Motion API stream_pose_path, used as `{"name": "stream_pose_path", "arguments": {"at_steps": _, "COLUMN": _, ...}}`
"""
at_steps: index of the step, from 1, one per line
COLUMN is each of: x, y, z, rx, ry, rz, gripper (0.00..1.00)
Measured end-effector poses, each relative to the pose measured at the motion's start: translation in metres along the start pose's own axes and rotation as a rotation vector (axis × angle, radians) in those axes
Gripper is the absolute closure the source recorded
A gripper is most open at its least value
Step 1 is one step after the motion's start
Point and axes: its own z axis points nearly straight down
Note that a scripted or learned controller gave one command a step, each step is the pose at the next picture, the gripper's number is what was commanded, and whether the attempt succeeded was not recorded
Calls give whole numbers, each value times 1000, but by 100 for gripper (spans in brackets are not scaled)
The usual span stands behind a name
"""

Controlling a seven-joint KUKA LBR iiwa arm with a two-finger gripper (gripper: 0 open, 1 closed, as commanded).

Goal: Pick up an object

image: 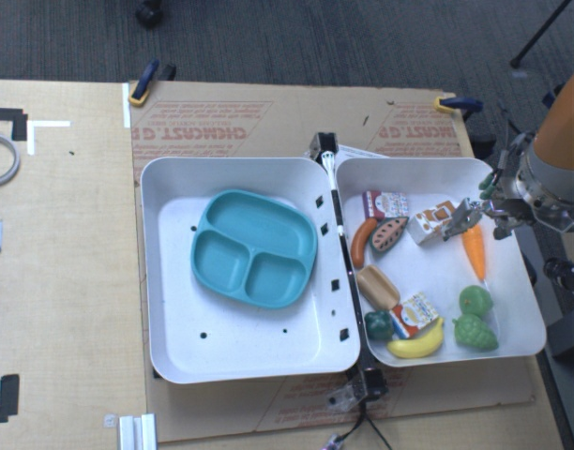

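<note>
My gripper [480, 227] hangs over the right side of the right bin [523, 279] with its fingers spread open. An orange carrot [475, 253] lies just below and between the fingertips, its top end under them. A small white and orange carton [431, 222] sits against the left finger [461, 219]. Nothing is held between the fingers.
The right bin also holds a pink-and-white box [385, 202], a red sausage [362, 238], a seeded slice [389, 234], a bun [378, 286], a banana [416, 343], a small packet [417, 309] and green pieces [475, 317]. The left bin [174, 326] holds a teal divided plate [254, 248].
</note>
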Motion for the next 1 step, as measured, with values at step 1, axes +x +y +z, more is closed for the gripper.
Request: {"name": "stream_pose_path", "arguments": {"at_steps": 1, "x": -26, "y": 10, "z": 111, "rx": -1, "ry": 0, "rz": -100, "gripper": 0}}
